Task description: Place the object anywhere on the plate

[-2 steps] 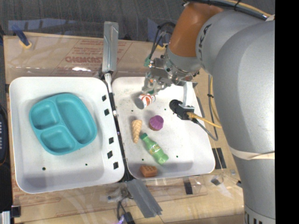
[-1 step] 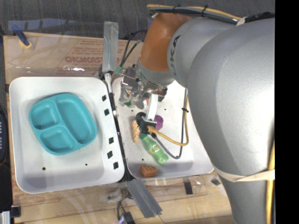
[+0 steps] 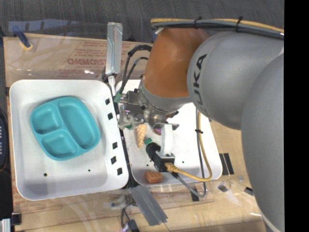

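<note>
Lying ridged beneath the jaws, whose state I cannot tell, a cream cone-shaped object (image 3: pixel 141 135) faces the glossy teal plate (image 3: pixel 64 127).

The arm (image 3: pixel 217 66) hides most of the right bin (image 3: pixel 212 170) and is cut off at the right edge. Beneath its wrist, the gripper's fingers are hidden.

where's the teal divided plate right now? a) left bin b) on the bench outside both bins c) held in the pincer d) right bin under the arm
a: the teal plate lies flat in the left bin, while the arm works over the right bin.
</note>
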Action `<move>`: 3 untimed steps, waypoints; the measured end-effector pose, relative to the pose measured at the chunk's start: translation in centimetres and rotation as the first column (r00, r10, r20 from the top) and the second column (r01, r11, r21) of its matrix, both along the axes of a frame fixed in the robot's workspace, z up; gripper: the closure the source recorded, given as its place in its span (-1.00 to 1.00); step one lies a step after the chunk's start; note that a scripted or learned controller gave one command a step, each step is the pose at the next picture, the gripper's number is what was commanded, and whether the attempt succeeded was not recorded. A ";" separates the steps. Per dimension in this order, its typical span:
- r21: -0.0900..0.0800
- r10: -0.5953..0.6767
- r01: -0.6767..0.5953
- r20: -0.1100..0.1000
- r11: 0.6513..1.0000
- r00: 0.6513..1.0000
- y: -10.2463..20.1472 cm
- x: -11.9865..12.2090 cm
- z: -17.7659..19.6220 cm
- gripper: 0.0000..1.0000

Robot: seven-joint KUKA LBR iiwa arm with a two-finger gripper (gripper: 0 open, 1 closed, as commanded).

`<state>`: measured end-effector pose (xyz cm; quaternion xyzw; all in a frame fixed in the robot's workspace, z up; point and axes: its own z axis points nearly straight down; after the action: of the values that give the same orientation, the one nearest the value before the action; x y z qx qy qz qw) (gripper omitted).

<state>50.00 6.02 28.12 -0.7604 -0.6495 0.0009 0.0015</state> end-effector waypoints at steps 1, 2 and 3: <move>-0.002 0.174 -0.174 0.000 0.985 0.985 4.9 -0.9 2.9 1.00; -0.002 0.173 -0.173 -0.001 0.985 0.985 4.9 -0.9 2.9 -1.00; -0.003 0.610 -0.610 0.005 0.792 0.792 3.1 2.1 12.7 -1.00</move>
<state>52.14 9.09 40.82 -0.5106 -0.8598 -0.0006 -0.0013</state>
